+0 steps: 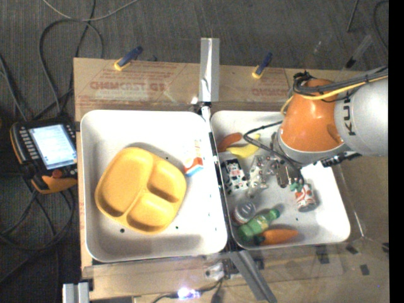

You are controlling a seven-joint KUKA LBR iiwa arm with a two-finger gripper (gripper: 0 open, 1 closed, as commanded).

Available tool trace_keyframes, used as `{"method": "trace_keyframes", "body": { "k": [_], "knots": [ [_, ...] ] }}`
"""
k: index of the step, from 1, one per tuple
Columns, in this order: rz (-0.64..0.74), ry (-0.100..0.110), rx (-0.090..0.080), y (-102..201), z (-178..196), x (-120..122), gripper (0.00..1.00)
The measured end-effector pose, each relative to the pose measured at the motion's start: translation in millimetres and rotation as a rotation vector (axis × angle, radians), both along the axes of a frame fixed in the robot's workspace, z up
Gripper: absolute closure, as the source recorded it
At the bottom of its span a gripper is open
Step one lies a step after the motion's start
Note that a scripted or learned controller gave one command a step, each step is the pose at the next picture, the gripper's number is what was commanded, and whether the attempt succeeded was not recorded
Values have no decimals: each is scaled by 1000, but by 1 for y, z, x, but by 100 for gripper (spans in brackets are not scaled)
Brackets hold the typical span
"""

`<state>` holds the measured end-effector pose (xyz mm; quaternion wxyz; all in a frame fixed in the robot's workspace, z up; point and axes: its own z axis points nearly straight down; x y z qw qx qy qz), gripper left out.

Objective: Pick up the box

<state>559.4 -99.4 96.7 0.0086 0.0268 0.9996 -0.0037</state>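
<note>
Contents, listed left to right, each placed against the box.

1. Handheld control screen (45,145), lit, off the worktop (151,84); far left of the box.
2. Blue-and-yellow clamp (128,57) on the worktop's far edge; up and well left of the box.
3. Left white bin (91,232); its right wall runs just left of the box.
4. Yellow divided plate (142,188), three compartments, lying in the left bin; left of the box, well apart.
5. Small red, white and blue tube (194,165), at the plate's upper right corner; near the box's left, across the bin walls.
6. Upright metal post (209,68) above the seam between the bins; straight up from the box.
7. Box (232,174): small, white with dark print, lying in the right white bin (338,229) against that bin's left wall.
8. Orange item (228,141) and yellow item (243,150); just above the box.
9. Metal can (245,212), green bottle (259,223), carrot (279,235); below and right of the box.
10. Second clamp (262,63); up and right of the box.
11. End effector (273,172): low over the right bin, just right of the box, nothing seen in its grasp; open or closed cannot be told.
12. Red-and-white can (306,196); well right of the box.
13. Arm (315,122), orange band; up and right of the box.
</note>
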Motion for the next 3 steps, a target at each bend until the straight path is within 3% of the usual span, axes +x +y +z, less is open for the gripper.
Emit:
{"method": "trace_keyframes", "body": {
  "k": [1, 2, 3],
  "knots": [
    [57, 5, 2, 2, -4, 43, 100],
    [167, 15, 6, 55, 35, 46, 100],
    [267, 13, 5, 113, 89, 110, 100]
  ]
}}
